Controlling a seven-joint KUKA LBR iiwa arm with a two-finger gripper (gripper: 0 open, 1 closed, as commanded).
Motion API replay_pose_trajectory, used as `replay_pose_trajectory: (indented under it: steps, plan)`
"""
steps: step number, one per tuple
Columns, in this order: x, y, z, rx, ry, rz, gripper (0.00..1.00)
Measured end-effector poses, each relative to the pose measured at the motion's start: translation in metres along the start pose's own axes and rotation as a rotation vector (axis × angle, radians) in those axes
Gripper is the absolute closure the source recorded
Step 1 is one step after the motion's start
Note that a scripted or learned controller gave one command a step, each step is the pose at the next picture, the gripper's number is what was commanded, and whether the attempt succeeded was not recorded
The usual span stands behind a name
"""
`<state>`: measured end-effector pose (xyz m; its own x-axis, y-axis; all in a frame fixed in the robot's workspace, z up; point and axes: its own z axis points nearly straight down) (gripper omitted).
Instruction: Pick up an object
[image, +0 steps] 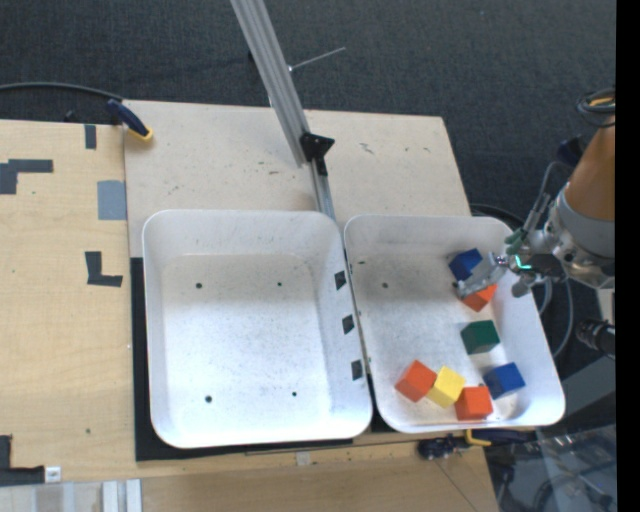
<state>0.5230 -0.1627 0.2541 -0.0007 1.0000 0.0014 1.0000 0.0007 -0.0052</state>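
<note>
So here's where my pick attempt sits right now. The arm (590, 200) is reaching in from the right and the gripper (497, 272) is down over the upper right part of the right bin (400, 240). Right at the fingertips there's a small orange-red block (480, 296), and a blue cube (465, 264) sits touching it just up and to the left. From this slanted overhead view the metal fingers look like they're straddling or at least touching the orange-red block, but honestly I can't tell whether they're spread or closed. The finger ends blur into the block and the bin wall. So I'm not calling it a grasp.

Everything else is lower down in the same bin: a green cube (480, 335) below the gripper, then near the front wall an orange cube (415, 381), a yellow cube (446, 385) touching it, another orange-red cube (474, 402) beside that, and a second blue cube (504, 379) on the right. The left bin (160, 330) has no blocks in it.

Progress-wise, my read is that the approach is done and we're at the grab step. Nothing looks lifted; the block at the fingers appears to rest on the bin floor. Still left: a confirmed close on it, then a lift clear of the bin. That blue neighbour being so tight could get in the way.
</note>
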Motion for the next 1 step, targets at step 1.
replay_pose_trajectory:
  steps: [1]
  plan:
    - [-0.0001,0.0007,-0.002,-0.004,-0.001,-0.001,0.0]
